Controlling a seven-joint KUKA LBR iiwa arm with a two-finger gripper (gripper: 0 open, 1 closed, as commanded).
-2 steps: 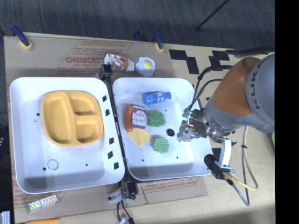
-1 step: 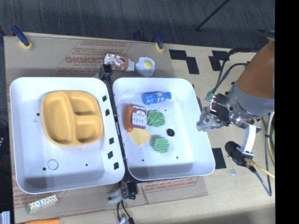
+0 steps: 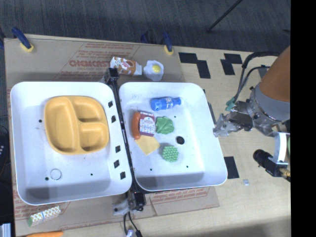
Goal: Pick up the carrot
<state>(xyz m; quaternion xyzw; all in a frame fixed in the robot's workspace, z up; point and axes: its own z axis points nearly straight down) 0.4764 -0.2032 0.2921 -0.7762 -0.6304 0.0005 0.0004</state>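
The carrot (image 3: 135, 124), a short orange piece, lies in the right bin (image 3: 197, 174) near its left wall. A red-and-white packet (image 3: 146, 123) rests against the carrot's right side and may cover part of it. My gripper (image 3: 220, 128) hangs outside the right bin, just past its right rim, over the bench. It is well to the right of the carrot, and nothing shows in it.
The right bin also holds a blue bottle (image 3: 165, 103), a green leaf (image 3: 165, 126), a yellow cheese wedge (image 3: 147, 145) and a green round piece (image 3: 170, 153). A yellow divided plate (image 3: 76, 124) fills the left bin (image 3: 29, 181). Small items (image 3: 154, 69) sit behind the bins.
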